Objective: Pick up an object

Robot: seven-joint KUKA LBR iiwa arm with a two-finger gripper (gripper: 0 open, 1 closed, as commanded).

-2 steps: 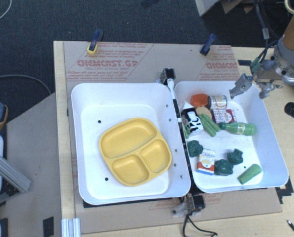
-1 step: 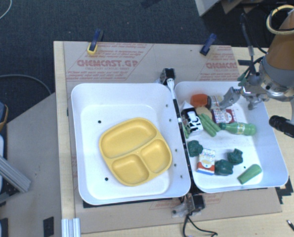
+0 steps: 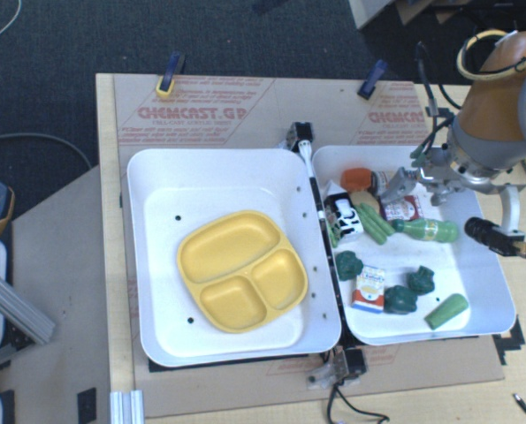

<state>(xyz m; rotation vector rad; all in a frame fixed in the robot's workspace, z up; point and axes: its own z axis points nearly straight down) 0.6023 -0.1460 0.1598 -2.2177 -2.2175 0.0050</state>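
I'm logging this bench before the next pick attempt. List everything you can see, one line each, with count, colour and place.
White bins: 2, white, side by side on the bench; left bin, right bin.
Divided plate: 1, yellow, in the left bin.
Orange item: 1, orange, far left corner of the right bin.
Bottle: 1, green, middle of the right bin.
Small carton: 1, white with red and blue, near side of the right bin.
Dark green lumps: 3, near side of the right bin, around the carton.
Green cylinder: 1, light green, near right corner of the right bin.
Clamps: 2, blue, far edge of the bench.
Gripper: 1, grey, over the far part of the right bin.
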